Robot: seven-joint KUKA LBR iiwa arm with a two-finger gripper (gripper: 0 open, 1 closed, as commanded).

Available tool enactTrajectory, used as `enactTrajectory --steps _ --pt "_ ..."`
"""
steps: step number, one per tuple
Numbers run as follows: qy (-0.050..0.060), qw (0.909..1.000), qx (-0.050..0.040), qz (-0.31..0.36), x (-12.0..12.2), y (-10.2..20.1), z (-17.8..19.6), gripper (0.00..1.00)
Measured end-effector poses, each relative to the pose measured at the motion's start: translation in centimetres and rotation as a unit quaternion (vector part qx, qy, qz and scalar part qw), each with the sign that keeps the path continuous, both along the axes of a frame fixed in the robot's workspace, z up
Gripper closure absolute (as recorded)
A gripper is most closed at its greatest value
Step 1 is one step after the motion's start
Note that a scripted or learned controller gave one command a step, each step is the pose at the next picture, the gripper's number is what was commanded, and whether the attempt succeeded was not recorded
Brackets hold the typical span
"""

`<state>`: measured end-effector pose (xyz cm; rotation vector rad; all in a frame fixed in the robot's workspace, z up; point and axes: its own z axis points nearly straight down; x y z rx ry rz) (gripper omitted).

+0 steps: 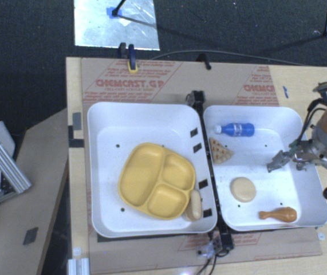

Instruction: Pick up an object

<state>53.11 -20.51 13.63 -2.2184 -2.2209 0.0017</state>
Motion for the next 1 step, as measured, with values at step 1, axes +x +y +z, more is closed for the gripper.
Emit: enactTrajectory --steps 1 --pt "-0.001 1.0000 -0.0003 0.000 0.03 0.04 -5.18 0.00"
